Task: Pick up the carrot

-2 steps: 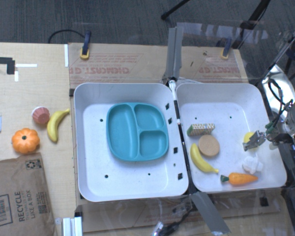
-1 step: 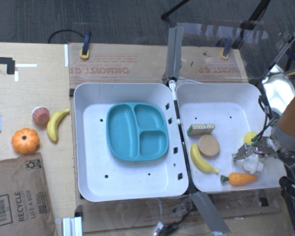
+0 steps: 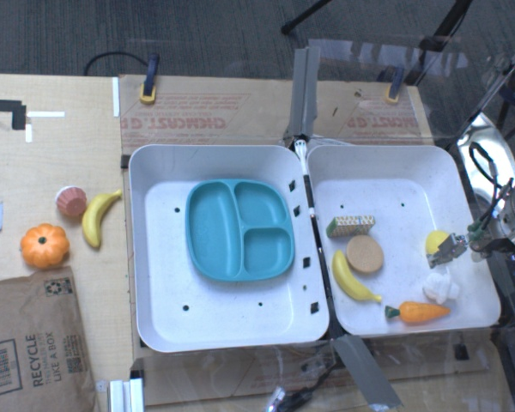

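1. We see the gripper (image 3: 453,249) low at the right side of the right bin (image 3: 412,166), reaching in from the right edge. Whether it is released or clenched we cannot tell, and we see nothing plainly gripped in it.
2. Just beside its tip sits a yellow round object (image 3: 437,242); we cannot tell if the two touch.
3. Just below the tip lies a small white lumpy object (image 3: 441,289).
4. The carrot (image 3: 422,312) lies on the floor of the right bin near its front edge, just beneath the white lump, its green end pointing left; it is apart from the gripper.
5. Left of the carrot, a banana (image 3: 352,279) lies at a slant, with a tan round disc (image 3: 365,254) next to it and a speckled block (image 3: 353,225) above that.
6. The left bin (image 3: 154,256) holds a teal divided plate (image 3: 240,229).
7. On the wooden bench (image 3: 34,157) further left we see a second banana (image 3: 98,217), a pinkish cupcake-like item (image 3: 71,202) and a small pumpkin (image 3: 45,245).
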